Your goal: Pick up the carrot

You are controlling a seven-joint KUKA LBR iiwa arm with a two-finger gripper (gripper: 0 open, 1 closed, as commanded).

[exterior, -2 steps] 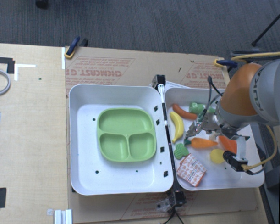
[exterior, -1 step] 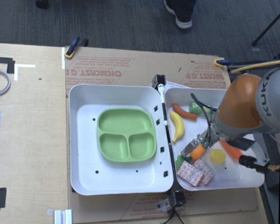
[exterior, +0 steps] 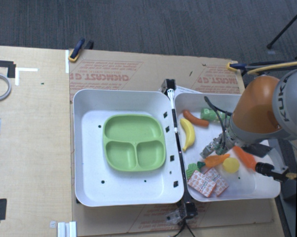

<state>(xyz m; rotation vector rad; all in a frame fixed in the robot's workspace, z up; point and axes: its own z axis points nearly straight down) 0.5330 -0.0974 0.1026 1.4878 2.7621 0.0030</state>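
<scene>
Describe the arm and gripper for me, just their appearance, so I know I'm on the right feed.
The arm is grey with a broad, rounded orange band above the wrist and dark "KUKA" lettering on its grey shell. Black cables loop beside the wrist. The gripper is a small metallic grey piece, too blurred for finer detail.

Divided plate [exterior: 134,142] in left bin [exterior: 84,152], carrot [exterior: 216,160] in right bin [exterior: 262,190] beside banana [exterior: 188,133], gripper [exterior: 212,148] over carrot

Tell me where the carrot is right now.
The carrot lies in the right bin, toward its front, just below the gripper. The lemon sits at its right end and the banana lies up and to its left.
</scene>
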